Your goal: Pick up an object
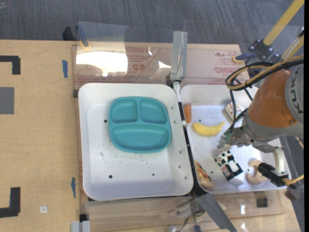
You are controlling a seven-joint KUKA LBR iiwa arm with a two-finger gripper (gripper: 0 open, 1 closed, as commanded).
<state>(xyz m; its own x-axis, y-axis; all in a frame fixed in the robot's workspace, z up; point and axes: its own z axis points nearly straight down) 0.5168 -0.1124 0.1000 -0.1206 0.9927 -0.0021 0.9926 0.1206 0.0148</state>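
Note:
My gripper (226, 143) hangs over the middle of the right bin (212, 114), reaching in from the right under the orange-banded arm. A yellow banana (208, 128) lies just up and left of it, apart from it. A small black-and-white block (228, 165) sits directly below the gripper in the view. I cannot tell whether they touch. An orange carrot-like piece (187, 112) rests against the bin's left wall. A beige curved piece (254, 172) lies at the lower right, and a reddish-tan food item (203, 175) at the lower left corner.
The left bin (91, 144) holds a teal divided plate (140, 124) with three compartments. A small white item (231, 111) lies near the right bin's far edge, partly under the arm. A metal divider (179, 57) stands behind the bins.

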